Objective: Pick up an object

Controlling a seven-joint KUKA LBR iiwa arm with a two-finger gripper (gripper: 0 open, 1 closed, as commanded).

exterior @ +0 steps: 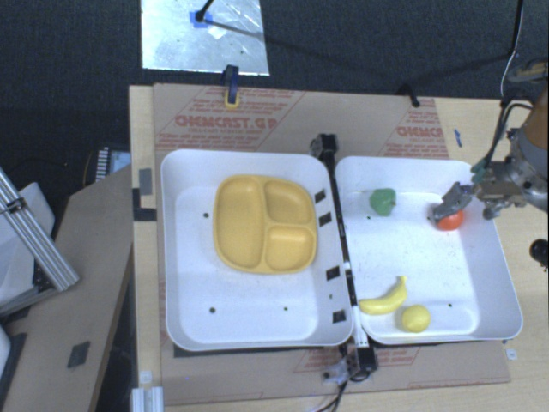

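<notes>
Plainly, the arm is at the approach-and-grasp step: the gripper [452, 202] sits low over a small red-orange object [449, 220], perhaps a toy tomato, at the far right of the right bin [493, 269]. Its dark finger ends lie against the top of that red piece, but from this slanted angle I cannot tell how far apart they stand, nor whether the red piece is actually between them, so no hold can be claimed.

My reading is that the next move calls for a firm closure around the rounded body and then a straight lift, with a check that the piece comes up with the hand; a smooth round toy like this could roll or squirt out sideways.

Taking the red piece as the landmark: a green object [383, 200], lumpy and matte like a toy pepper, lies to its left in the same bin, well apart. Nearer the camera and to the left lie a curved yellow banana [383, 298] and, just beside it, a round yellow fruit [414, 318], lemon-like. Further left, past the dark hinged divider, the left bin [184, 256] holds a yellow sectioned plate [263, 223], glossy moulded plastic with rounded corners and three compartments. Both bins are shallow, smooth white plastic on a cardboard sheet.
</notes>
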